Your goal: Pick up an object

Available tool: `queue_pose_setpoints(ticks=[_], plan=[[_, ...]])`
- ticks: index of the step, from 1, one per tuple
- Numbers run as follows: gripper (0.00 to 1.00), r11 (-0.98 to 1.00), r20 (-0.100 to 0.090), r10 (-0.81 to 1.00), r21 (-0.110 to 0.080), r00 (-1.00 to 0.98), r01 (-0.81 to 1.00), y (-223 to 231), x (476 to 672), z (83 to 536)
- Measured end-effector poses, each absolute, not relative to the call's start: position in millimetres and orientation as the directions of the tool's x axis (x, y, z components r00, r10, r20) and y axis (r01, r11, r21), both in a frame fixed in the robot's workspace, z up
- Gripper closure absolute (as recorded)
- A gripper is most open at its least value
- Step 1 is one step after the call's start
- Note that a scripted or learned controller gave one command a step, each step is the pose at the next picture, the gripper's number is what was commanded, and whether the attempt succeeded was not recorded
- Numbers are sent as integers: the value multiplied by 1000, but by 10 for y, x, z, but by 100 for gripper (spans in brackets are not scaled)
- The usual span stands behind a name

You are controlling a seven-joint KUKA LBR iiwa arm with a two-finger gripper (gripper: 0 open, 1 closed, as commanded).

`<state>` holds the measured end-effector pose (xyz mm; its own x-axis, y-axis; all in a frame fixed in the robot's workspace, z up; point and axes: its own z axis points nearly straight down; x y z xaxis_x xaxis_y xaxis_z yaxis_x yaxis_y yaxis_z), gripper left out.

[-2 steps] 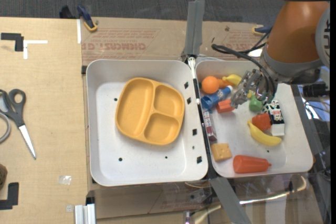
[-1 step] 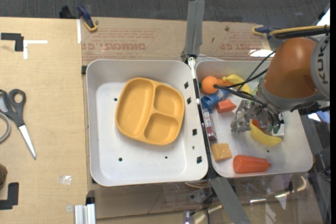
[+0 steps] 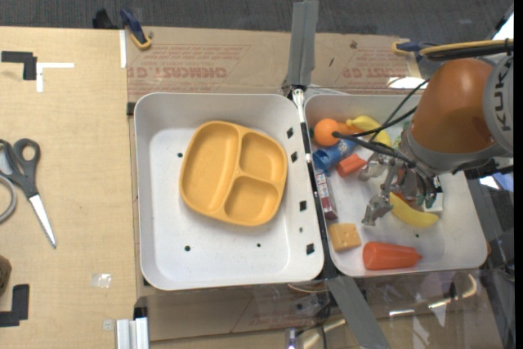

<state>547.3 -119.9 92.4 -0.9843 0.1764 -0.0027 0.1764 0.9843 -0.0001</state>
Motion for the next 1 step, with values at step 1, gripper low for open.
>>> queue_pose_setpoints(ticks=[1], plan=[[100, 984, -7, 177, 0, -984, 177, -1202, 5485, 1022]])
